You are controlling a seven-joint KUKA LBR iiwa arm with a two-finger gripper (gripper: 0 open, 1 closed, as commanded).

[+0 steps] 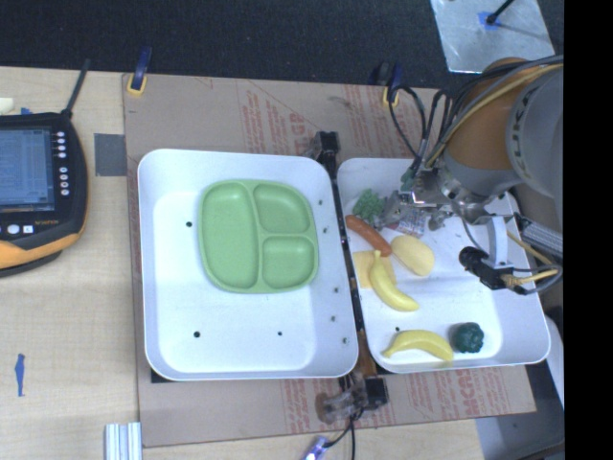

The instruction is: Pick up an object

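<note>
- Banana (419,345) at right bin (522,338) front edge, dark ball (467,336) just beside.
- Hand (419,209) over bin's far-left corner, near potato (413,254); open/closed: can't tell.

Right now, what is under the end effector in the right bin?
The end effector hangs over the right bin, above green leafy food beside a carrot. Whatever lies directly beneath it is covered.

You see two smooth, slightly glossy white plastic bins (168,257) on a matt pale wood-look tabletop (67,333) under rough brown cardboard (239,113). Inside the left bin lies a matt green plastic plate (257,235); right of it, the bananas (393,286) look waxy.
</note>
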